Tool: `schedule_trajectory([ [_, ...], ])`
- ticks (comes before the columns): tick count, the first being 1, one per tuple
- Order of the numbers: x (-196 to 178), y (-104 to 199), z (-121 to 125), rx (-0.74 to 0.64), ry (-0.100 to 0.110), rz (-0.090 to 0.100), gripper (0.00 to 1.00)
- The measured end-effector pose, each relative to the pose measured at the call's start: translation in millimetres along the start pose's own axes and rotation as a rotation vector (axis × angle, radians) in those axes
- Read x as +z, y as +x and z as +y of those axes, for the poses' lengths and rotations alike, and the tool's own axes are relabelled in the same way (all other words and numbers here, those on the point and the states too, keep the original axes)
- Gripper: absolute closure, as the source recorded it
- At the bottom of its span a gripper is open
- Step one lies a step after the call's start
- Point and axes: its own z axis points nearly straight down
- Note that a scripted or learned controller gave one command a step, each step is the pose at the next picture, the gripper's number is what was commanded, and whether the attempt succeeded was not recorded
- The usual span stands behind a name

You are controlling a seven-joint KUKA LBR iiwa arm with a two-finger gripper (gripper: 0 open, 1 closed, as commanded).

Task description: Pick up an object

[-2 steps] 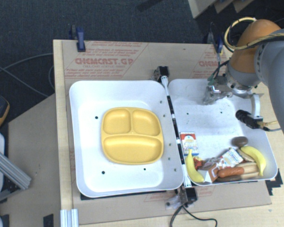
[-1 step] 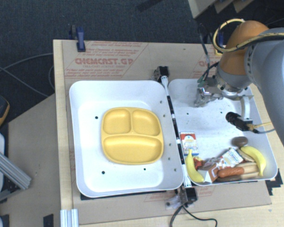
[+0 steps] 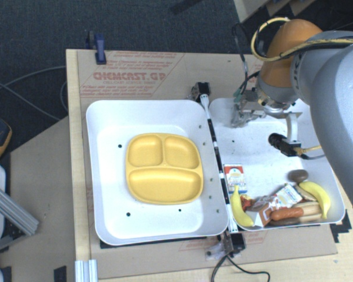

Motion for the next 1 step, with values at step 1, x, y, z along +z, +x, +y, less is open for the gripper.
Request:
schedule_trajectory([
  [1, 0.1, -4.3, -50.6, 0.005, 0.010, 0.001, 1.00],
])
